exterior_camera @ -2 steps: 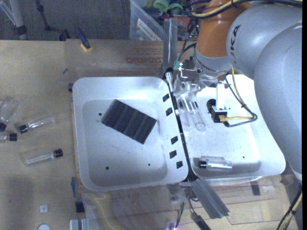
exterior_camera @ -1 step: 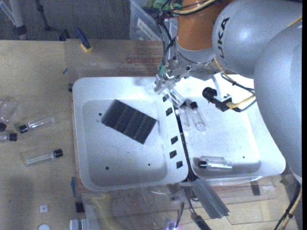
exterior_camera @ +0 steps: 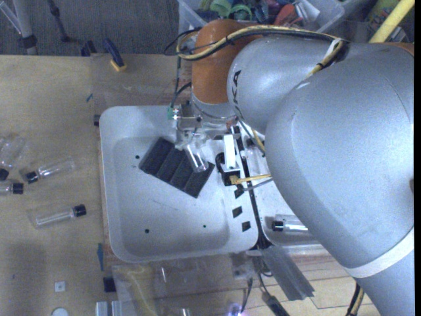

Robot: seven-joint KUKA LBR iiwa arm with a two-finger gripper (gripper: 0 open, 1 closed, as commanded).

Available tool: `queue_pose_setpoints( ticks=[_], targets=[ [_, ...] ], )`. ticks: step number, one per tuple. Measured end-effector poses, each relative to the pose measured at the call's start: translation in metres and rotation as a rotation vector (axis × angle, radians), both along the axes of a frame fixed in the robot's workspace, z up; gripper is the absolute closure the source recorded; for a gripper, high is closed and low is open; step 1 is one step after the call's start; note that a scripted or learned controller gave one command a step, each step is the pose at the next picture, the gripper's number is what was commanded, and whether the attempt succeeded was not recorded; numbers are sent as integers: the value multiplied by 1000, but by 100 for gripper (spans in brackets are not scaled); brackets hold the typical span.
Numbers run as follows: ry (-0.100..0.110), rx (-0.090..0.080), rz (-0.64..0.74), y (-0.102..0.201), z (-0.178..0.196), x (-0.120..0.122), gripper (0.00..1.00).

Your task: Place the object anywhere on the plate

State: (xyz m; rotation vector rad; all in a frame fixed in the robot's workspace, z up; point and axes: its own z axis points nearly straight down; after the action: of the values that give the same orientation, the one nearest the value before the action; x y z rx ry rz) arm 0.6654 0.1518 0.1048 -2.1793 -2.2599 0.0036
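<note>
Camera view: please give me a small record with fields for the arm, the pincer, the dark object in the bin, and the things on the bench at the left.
arm: grey, orange band, reaching over the white bin
pincer: low over the dark object
dark object: flat ribbed black piece lying on the bin floor
bench, left: clear vials with black caps

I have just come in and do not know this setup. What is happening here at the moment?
A grey KUKA arm reaches in from the right and holds its gripper low over the left white bin. Just under the gripper lies a dark, ribbed rectangular object on the bin floor. Whether the gripper has hold of it cannot be seen. A few clear vials lie on the bench beside the bin.
</note>
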Motion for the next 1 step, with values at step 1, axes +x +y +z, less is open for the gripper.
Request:
queue_pose_setpoints(
  ticks=[1],
  targets=[
    [-7,1,508,26,36,1,100]
  ],
)
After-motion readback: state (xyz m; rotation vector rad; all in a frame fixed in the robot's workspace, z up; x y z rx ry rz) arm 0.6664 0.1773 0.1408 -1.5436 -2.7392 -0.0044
